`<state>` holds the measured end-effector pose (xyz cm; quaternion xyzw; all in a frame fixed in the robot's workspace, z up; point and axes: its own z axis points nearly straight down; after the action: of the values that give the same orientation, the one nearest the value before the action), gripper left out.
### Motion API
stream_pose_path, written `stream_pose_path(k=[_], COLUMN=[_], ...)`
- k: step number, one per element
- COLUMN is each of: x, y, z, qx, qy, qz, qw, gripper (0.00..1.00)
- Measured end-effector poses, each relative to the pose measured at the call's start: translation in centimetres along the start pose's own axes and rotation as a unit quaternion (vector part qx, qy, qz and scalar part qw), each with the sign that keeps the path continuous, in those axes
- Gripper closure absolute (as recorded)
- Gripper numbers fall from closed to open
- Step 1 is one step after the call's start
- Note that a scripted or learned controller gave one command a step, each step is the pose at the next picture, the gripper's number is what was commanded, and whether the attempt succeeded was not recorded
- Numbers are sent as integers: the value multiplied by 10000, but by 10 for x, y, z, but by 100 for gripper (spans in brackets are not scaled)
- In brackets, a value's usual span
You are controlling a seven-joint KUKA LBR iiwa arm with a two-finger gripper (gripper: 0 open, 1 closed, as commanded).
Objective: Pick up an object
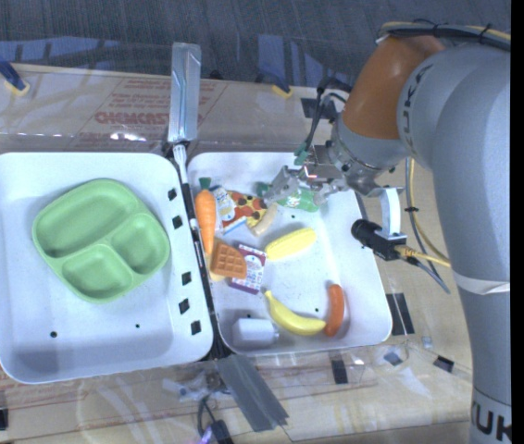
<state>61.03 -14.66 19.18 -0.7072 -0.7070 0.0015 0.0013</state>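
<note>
Reading outward from the banana (294,315), your landmark:
Banana: lies at the near end of the right bin (373,289), loose and likely easy for you to grab.
Sausage (335,309): touching the banana's right end.
Waffle (227,260): left of and beyond the banana.
Lemon (291,243): beyond the banana, mid-bin, nearest loose item to the tool.
Carrot (205,218): far left of the banana, along the bin wall.
Gripper (297,185): well beyond the banana, low over the far clutter, probably reaching; you cannot tell its finger state.
</note>
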Motion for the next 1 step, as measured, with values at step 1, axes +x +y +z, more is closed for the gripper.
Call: stream_pose_path(k=[1], x=[-23], y=[49], z=[75], qx=[-153], qy=[-32], qz=[151], qw=[9998], gripper=[0])
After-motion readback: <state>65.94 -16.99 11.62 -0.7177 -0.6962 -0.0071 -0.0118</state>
